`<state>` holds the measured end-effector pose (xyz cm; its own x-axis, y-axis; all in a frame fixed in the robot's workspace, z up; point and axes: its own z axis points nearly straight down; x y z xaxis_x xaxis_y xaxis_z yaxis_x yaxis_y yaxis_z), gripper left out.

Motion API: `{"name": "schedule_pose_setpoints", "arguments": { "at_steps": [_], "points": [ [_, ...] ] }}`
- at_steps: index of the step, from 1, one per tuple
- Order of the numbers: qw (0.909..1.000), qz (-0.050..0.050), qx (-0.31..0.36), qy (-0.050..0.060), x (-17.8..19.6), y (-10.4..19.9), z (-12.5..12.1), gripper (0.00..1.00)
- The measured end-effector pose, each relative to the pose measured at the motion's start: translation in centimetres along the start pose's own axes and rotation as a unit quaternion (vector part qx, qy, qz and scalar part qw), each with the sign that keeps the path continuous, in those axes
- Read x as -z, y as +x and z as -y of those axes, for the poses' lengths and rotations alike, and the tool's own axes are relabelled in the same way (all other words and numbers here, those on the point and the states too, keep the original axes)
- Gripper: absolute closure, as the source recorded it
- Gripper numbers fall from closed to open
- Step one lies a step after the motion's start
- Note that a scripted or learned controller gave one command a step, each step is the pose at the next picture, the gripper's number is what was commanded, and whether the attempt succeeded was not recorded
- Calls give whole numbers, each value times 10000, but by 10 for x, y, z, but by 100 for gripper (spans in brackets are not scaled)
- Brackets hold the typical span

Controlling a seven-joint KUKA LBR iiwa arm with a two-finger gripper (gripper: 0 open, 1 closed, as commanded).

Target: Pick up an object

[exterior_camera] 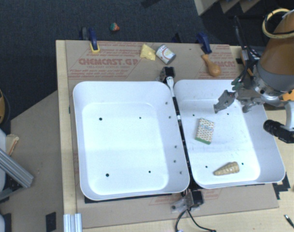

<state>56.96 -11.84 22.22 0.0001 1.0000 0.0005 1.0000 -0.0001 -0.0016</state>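
Gripper [236,103] hangs over the far part of the right bin [265,175], arm coming in from the right. Its fingers [224,102] are spread open, nothing between them, tips just above the bin floor and clear of both objects.

Right bin holds two things. A small patterned box [205,130] lies flat near the bin's middle, nearer and left of the gripper, well apart from it. A tan ridged cone [227,168] lies on its side at the near edge, point to the left, apart from the box.

Left bin [89,95] sits beside the right one, their rims touching along the centre.

On the desk [69,71] beyond the bins: a yellow wedge [147,52] and a small white box [165,54] just beside each other, far of the left bin. A wooden knob-shaped piece [211,65] lies far of the right bin. Two blue clamps [93,38] grip the desk's far edge. A small coloured ball [115,27] sits on the dark floor beyond the desk.
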Motion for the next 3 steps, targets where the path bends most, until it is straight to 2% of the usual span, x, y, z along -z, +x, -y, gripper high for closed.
{"name": "schedule_pose_setpoints", "arguments": {
  "at_steps": [1,2,3],
  "points": [
    [10000,4,3,-18,11,0,-1,100],
    [9999,23,14,-121,324,20,-6,100],
    [10000,-17,68,65,195,144,15,100]
  ]
}}
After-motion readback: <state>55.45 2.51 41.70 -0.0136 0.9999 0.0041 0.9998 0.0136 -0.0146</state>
